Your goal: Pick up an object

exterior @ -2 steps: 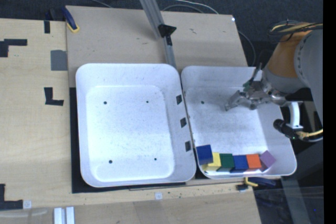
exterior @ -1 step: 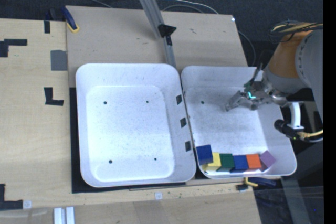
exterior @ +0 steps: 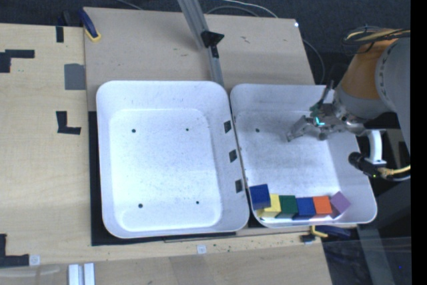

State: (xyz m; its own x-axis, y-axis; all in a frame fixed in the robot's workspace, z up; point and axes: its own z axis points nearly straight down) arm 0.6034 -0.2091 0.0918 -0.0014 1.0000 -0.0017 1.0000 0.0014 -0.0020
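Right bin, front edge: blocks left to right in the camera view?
Blue block → yellow block → green block → second blue block → orange block → purple block, all along the right bin's near wall.

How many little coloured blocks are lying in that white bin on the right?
6, all along the right white bin's near edge: a blue block on a yellow one, then green, blue, orange and purple. More may hide beneath.

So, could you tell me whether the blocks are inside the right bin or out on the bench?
Inside. The blocks sit in a row along the near wall of the right bin.
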